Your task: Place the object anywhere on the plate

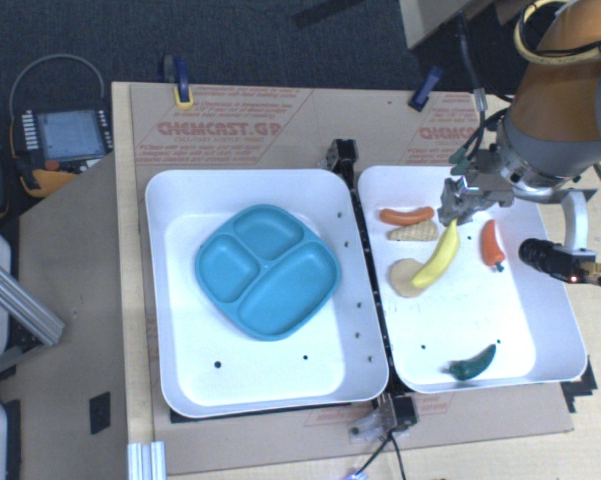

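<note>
A blue three-compartment plate [268,270] lies in the middle of the left bin [180,368]. My gripper [457,211] hangs over the upper part of the right bin [550,348], right above the top end of a yellow banana [436,258]. The banana lies slanted on the bin floor, its lower end resting against a tan round piece [404,277]. My gripper's body hides the banana's very tip.
Around the banana in the right bin lie an orange sausage [406,215], a beige piece [411,233], a red chili [492,245] and a dark green pepper [473,364]. A black divider [365,268] separates the bins.
</note>
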You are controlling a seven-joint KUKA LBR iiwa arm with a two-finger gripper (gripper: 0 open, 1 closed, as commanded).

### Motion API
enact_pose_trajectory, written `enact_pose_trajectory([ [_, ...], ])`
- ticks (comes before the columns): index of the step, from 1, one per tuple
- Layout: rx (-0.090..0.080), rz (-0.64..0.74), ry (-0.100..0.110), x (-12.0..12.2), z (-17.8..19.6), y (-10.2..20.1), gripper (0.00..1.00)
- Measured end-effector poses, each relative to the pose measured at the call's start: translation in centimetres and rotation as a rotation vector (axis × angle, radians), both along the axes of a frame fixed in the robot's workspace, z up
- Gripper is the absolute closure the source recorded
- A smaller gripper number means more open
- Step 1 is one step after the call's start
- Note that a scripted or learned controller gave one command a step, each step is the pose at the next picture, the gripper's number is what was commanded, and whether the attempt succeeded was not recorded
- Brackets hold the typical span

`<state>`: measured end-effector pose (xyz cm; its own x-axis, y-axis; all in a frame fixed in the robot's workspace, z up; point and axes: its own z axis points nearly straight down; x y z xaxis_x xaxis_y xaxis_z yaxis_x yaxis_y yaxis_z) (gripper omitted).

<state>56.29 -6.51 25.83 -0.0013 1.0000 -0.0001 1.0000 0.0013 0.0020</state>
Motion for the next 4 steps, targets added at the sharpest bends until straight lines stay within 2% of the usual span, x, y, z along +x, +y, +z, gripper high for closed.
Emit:
enact_pose_trajectory([
  [3,0.001,0.004,0.0,4.5,-3.1,15.8,1.0],
  [4,0.0,0.0,0.0,4.5,-3.0,15.5,0.0],
])
